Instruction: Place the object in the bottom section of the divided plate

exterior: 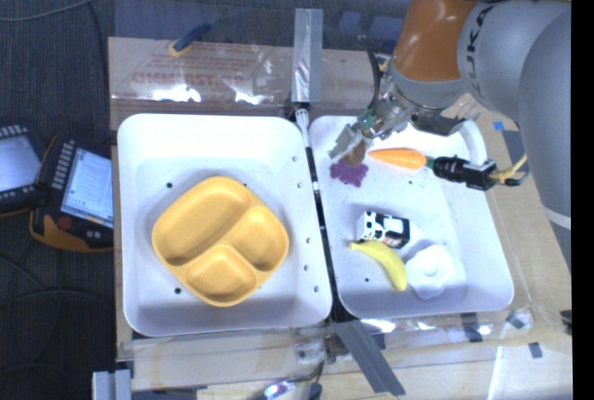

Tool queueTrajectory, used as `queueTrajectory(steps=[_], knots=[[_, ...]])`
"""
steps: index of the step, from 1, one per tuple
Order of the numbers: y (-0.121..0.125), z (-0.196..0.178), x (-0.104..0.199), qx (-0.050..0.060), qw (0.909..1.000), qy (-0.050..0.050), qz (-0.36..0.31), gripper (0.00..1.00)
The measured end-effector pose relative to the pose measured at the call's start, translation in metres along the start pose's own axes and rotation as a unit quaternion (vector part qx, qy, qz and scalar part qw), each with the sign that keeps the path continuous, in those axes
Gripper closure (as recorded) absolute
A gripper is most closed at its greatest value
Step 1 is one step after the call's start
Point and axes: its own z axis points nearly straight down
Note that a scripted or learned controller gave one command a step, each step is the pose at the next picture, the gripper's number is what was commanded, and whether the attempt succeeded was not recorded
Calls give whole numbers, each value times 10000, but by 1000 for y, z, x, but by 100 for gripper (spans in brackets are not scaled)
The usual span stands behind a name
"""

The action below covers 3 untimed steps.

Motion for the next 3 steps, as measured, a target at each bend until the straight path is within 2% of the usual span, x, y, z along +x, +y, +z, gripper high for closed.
queueTrajectory(steps=[1,2,3], knots=[[-59,-12,97,11,9948,1,-1018,100],[-32,-20,162,10,9976,1,-699,100],[-49,45,206,20,9989,0,-465,100]])
